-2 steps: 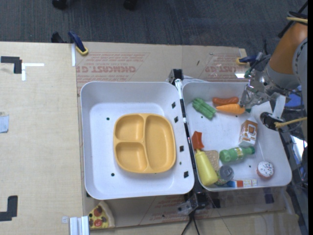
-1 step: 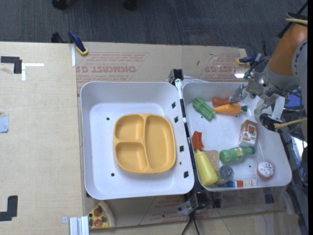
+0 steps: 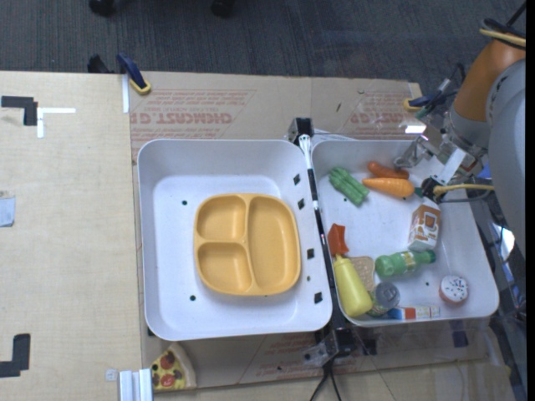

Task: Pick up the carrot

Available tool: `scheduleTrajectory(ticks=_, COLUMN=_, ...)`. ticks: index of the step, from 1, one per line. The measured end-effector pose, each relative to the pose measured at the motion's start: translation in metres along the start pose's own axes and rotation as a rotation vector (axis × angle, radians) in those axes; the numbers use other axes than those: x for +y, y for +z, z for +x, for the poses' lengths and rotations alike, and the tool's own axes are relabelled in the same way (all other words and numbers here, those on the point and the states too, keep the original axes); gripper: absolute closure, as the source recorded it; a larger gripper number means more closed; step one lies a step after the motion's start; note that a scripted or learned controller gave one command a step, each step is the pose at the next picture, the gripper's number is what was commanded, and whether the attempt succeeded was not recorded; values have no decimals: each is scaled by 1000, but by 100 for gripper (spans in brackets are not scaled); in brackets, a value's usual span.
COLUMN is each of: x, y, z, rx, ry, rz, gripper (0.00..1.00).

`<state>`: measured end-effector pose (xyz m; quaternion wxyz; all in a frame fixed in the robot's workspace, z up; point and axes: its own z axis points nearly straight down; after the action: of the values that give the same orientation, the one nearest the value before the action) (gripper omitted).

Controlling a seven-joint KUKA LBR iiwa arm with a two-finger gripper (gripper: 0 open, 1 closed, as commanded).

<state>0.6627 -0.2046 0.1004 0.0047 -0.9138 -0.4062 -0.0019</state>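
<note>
Approach step. Small orange plastic carrot (image 3: 389, 186) lies in right white bin (image 3: 468, 307), upper area, beside green toy (image 3: 349, 185). Hand (image 3: 428, 171) just right of it; grip state unclear. Next: centre over carrot, descend.

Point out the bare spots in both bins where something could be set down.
Left bin: bare floor rings the yellow plate. Right bin: one patch between carrot, green bottle and red piece. Its lower edge is crowded.

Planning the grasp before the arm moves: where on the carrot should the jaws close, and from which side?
Probably across the carrot's thick middle, coming straight down from above. It lies flat and roughly crosswise in the right bin, so the jaws would span its narrow width. A second orange piece lies close behind it, leaving little room there.
</note>
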Motion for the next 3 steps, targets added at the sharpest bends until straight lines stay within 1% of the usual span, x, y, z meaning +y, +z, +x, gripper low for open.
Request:
scheduleTrajectory(ticks=1, x=-11, y=8, z=-9, rx=-8, ry=533, rz=-8, gripper=0)
scheduleTrajectory(ticks=2, x=-83, y=10, z=-6, rx=-7, ry=630, rz=-6, gripper=0)
scheduleTrajectory(ticks=3, x=-108, y=11, z=51, rx=-7, ry=631, rz=-7, gripper=0)
